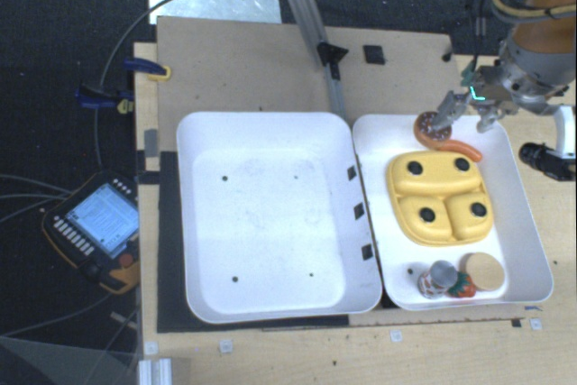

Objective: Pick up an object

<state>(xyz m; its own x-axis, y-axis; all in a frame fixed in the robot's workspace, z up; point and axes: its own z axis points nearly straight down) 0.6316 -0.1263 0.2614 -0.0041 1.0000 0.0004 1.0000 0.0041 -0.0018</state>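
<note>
the end effector (451,117) hangs at the far edge of the right bin (532,234), right over a small brown ring (431,131). whether it is wide or narrow i cannot tell, and nothing shows as lifted, so the pick looks not yet done. an orange sausage (464,150), a yellow tray (440,196), a tan disc (485,270) and a grey cup (440,277) lie in that bin. the left bin (266,212) sits beside it on the desk (234,68). a pendant (95,225) lies on dark floor.
</note>
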